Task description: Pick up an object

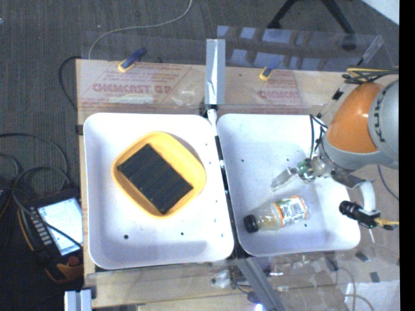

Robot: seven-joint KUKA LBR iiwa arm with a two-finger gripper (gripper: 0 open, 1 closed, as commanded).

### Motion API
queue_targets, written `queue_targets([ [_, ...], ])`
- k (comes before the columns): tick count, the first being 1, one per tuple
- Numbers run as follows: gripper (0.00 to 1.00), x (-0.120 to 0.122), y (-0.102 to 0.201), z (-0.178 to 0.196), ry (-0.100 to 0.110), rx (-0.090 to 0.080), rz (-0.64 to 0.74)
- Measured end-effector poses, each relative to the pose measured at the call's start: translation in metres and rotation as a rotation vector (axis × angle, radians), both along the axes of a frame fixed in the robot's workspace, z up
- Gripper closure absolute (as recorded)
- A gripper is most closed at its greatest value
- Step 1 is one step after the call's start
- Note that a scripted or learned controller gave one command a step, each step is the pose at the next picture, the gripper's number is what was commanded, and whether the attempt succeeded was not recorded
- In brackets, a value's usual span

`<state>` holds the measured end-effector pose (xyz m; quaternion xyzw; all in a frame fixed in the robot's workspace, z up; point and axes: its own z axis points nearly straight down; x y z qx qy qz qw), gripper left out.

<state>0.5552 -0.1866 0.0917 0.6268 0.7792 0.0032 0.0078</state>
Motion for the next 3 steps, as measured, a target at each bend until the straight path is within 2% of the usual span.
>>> queue_targets([
  [1,0.00,-0.064,0.026,0.001,-0.003,-0.004,0.118],
  [2,0.00,-0.065,-0.008,0.000,-0.002,0.007,-0.208],
  [3,0.00,-0.071,0.054,0.037,0.017,0.006,-0.067],
])
